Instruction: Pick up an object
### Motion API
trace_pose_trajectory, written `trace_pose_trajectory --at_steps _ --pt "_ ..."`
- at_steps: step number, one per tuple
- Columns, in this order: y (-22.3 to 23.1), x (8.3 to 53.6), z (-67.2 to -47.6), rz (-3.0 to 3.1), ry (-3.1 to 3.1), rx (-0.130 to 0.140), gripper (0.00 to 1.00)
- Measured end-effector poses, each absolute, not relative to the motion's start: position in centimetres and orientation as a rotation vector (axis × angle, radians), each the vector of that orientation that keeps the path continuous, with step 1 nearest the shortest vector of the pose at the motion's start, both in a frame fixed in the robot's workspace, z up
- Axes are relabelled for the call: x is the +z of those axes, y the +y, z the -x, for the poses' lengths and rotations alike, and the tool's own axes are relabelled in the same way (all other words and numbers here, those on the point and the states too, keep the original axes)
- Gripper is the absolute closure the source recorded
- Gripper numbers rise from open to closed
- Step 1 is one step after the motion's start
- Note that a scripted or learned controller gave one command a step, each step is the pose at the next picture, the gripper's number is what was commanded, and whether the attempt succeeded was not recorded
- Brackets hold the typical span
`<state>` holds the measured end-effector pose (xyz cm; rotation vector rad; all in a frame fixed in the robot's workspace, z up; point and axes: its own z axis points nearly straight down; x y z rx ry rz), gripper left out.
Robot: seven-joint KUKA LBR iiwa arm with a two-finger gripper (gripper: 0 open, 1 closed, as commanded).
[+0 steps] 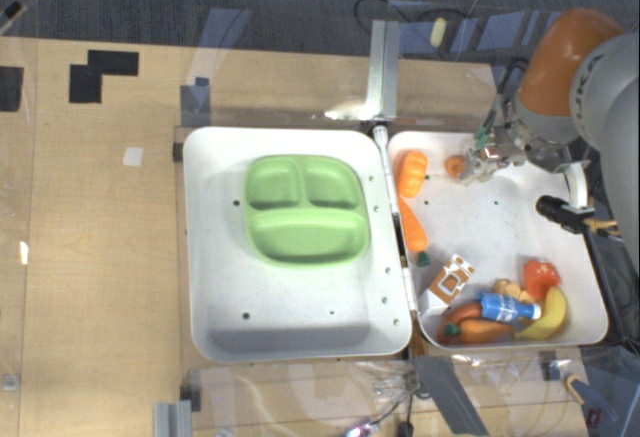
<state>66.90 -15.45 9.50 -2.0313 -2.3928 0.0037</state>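
A: White plastic, two shallow bins side by side on a pale wooden bench [90, 255]. Starting at the near edge, what do we log in the right bin [500, 225]?

B: We list a cluster in its near right corner: a yellow banana [548, 317] against the near wall, a blue bottle [508, 308] lying on its side just left of it, a brown-and-orange piece [472, 327] beneath the bottle, and a red round item [541, 275] just behind the banana. A small brown-and-white box [451, 277] sits tilted at the cluster's left.

A: And the left bin [290, 325]?

B: One entry: a green divided tray [305, 208], lying flat near the middle, three compartments.

A: Further back on the right?

B: An orange carrot [411, 228] along the left wall, then a rounder orange item [411, 172] behind it, also by that wall. At the far end, a small orange object [455, 166] rests on the bin floor.

A: Where is the gripper [487, 157] relative to it?

B: Just to the right of that small orange object, low over the far end of the right bin, well apart from the near cluster. We see nothing held between its fingers; how wide they stand we cannot tell. The grey arm [610, 85] with its orange band [560, 65] comes in from the right.
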Motion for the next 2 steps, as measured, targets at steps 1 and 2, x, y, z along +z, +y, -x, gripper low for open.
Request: trace_pose_trajectory --at_steps 1,2 --pt "-9.39 17.92 -67.01 2.155 -2.289 -0.005 1.00" --pt "-9.40 17.91 -67.00 2.155 -2.290 -0.005 0.00"
